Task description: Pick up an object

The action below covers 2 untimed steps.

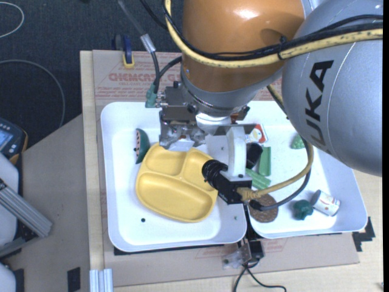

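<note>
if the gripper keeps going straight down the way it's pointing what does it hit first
Most likely the yellow tray in the left bin: the gripper hangs over the tray's upper edge. Depth is unclear, so it might land on bin floor just beyond.

Brightly and evenly lit from overhead. Strong white glare on the orange band (240, 17) of the arm, softer sheen on the grey casing (340, 102) to its right. Left bin (118, 181) near blown out, its rim losing detail. Soft shadows under the yellow divided tray (173, 187) below the wrist. Dark floor at upper left murky. Slight overall softness; arm looming close, a little blurred.
</note>
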{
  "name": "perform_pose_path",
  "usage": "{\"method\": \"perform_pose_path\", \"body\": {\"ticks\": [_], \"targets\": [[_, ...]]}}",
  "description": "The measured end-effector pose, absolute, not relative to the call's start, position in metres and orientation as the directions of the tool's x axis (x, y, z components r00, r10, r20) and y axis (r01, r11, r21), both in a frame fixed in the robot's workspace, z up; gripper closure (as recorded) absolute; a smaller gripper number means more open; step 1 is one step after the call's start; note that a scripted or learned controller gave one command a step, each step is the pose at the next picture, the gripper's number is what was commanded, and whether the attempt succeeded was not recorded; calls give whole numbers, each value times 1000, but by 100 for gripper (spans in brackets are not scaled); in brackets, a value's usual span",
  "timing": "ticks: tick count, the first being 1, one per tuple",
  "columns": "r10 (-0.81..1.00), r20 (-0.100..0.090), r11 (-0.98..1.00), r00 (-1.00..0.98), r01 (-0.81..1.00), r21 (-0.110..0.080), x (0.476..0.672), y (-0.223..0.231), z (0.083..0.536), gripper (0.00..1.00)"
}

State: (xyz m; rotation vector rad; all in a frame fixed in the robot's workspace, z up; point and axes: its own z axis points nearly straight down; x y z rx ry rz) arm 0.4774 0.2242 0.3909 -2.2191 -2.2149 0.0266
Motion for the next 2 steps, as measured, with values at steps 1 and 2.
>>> {"method": "perform_pose_path", "body": {"ticks": [1, 2], "targets": [[1000, -6, -4, 4, 1000, -11, 547, 223, 282, 100], [1000, 4, -1, 1, 1000, 15, 636, 224, 390, 100]]}}
